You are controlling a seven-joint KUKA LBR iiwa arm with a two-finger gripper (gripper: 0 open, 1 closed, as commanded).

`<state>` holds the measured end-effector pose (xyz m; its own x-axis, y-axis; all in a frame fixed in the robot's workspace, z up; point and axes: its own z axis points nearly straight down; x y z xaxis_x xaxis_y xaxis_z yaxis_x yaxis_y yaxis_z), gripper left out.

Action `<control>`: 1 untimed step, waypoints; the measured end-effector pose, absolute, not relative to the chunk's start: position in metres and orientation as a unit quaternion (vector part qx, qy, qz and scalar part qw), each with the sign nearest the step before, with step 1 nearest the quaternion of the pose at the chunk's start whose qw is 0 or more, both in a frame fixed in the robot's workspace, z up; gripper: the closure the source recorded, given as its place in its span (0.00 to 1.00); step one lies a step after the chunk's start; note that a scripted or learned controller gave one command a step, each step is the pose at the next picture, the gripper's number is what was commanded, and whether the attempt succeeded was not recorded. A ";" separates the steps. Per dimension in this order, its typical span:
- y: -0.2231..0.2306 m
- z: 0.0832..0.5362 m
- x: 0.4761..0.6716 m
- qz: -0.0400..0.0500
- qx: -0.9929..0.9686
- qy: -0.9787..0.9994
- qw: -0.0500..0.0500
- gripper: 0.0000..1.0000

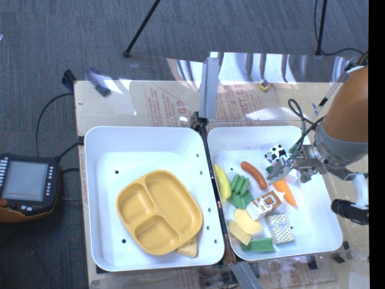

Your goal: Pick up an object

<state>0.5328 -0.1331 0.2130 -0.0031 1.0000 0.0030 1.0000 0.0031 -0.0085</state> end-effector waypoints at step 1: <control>-0.123 0.103 0.598 0.000 -0.659 -0.752 -0.001 0.00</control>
<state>0.5982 -0.1227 0.1029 -0.1306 0.9914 -0.0008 0.9914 0.1306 0.0010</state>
